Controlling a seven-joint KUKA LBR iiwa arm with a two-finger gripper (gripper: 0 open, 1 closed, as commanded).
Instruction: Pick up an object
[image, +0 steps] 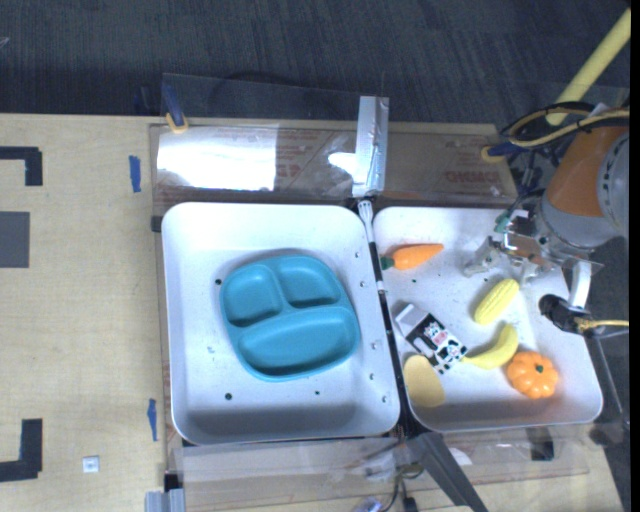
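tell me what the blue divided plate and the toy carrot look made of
Blue divided plate: probably moulded plastic, matte to satin, judging by its even colour, rounded compartment edges and soft highlights. Toy carrot: likely plastic too, with a smooth orange body and a green tip; it is too small to rule out rubber.

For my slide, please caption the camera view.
End effector above right bin of toy food; blue plate in left bin.

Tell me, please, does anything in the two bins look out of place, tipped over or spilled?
Nothing stands out. The blue plate lies flat in the left bin. The carrot, corn, banana, pumpkin and small box lie loose in the right bin, none spilled out.
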